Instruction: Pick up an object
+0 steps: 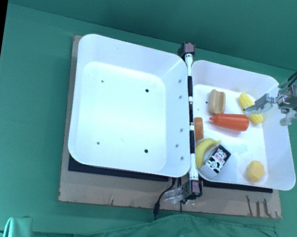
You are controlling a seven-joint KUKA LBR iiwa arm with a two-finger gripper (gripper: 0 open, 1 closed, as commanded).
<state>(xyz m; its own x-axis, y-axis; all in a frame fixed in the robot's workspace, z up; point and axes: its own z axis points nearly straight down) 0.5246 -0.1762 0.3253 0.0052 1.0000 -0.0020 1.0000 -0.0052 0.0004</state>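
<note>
Two white bins sit mid-frame: the left bin (124,111) and the right bin (278,156). The latter holds six objects: hot-dog bun (217,101), corn cob (249,106), carrot (230,121), small orange piece (198,129), banana (206,148), cow-print carton (217,159), plus a yellow lump (255,171). The gripper (274,106) hovers at right, its opening hard to judge.

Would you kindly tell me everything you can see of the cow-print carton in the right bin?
The carton is a small white box with black cow patches, likely a toy milk carton, with a grey underside showing. It lies tilted on its side in the near left corner of the right bin. The banana leans against its left side, touching it. The gripper is well away from it.
</note>
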